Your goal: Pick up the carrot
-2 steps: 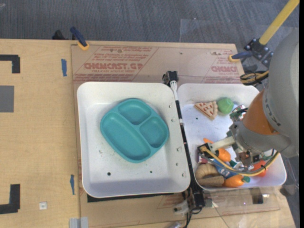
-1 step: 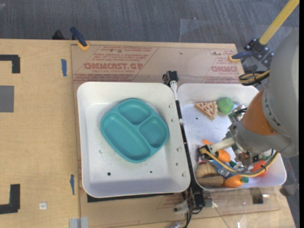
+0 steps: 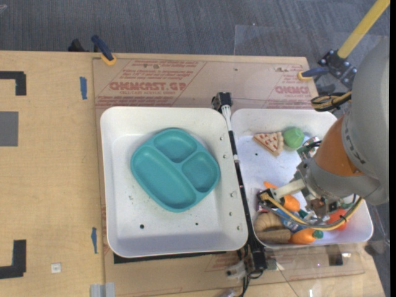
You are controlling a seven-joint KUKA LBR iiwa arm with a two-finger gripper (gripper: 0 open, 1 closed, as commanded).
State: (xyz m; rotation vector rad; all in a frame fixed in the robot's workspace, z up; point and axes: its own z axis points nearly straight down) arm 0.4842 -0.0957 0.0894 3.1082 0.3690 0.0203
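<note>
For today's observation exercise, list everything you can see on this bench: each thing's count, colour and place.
bins: 2, white, side by side on the bench
divided plate: 1, teal, in the left bin
pizza slice: 1, tan and red, right bin, far end
round item: 1, green, beside the pizza slice
carrot: 1, orange, right bin, near edge
bread-like piece: 1, brown, left of the carrot
clamps: 2, blue and yellow, far board corners
arm: 1, grey with orange band, over the right bin
gripper: 1, dark, low among the toys

The teal divided plate (image 3: pixel 175 168) looks like smooth matt plastic. Both white bins (image 3: pixel 117 184) seem plastic with a slight gloss. The bench (image 3: pixel 49 184) is plain, matt wood board.
</note>
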